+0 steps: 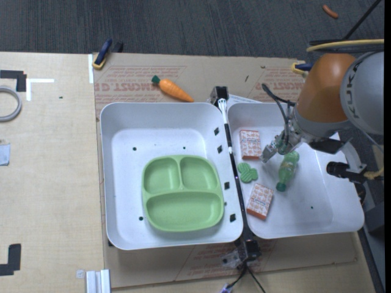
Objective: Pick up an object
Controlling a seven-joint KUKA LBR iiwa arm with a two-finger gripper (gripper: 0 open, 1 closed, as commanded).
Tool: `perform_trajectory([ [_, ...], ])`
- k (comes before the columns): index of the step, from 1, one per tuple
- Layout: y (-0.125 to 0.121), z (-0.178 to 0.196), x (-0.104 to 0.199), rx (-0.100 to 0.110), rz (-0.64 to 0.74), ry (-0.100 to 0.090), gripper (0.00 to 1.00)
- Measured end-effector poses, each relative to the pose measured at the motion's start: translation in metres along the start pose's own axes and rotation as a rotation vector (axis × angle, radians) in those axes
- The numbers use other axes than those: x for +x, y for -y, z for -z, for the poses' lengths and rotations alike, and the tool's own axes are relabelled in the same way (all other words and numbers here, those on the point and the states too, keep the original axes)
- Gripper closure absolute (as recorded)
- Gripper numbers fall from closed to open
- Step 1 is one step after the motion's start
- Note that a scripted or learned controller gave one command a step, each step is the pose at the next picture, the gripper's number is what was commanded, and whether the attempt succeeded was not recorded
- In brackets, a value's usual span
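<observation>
Left side of the bench, I've got tape marks and a grey ring [7, 104] at the edge, nothing I need. On the cardboard behind the bins sits a toy carrot [173, 88], outside both bins.

Left bin [116, 163] holds a green divided plate [182, 192], lying flat, roughly centre. No pick candidate there imo.

Right bin [342, 215] has the real options: a patterned orange-white packet [250, 143] near the divider at the back, a small green round piece [247, 174] just in front of it, a second packet [260, 200] nearer the front, and a green bottle [286, 169] lying on its side towards mid-bin.

Gripper [276, 148] is down in the right bin, tip just beside the bottle's upper end, between the bottle and the back packet. Fingers: can't tell if apart or together, too small and cluttered w/ cables. I see nothing clearly between them, so I'm not calling a grasp.

Step, as I judge it: approach/descent on the bottle, pick not yet made. Next move needs the fingers straddling the bottle across its narrow width, then close and lift straight. Risk: round body rolls off, or the tip catches the packet instead.
</observation>
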State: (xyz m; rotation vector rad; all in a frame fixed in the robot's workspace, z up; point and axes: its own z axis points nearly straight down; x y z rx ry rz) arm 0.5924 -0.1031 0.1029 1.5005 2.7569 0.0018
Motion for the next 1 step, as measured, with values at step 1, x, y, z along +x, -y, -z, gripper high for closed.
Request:
perform_trajectory([
  [1,0.0277,0.0985,0.0661,0.001,-0.279,0.0,1.0],
])
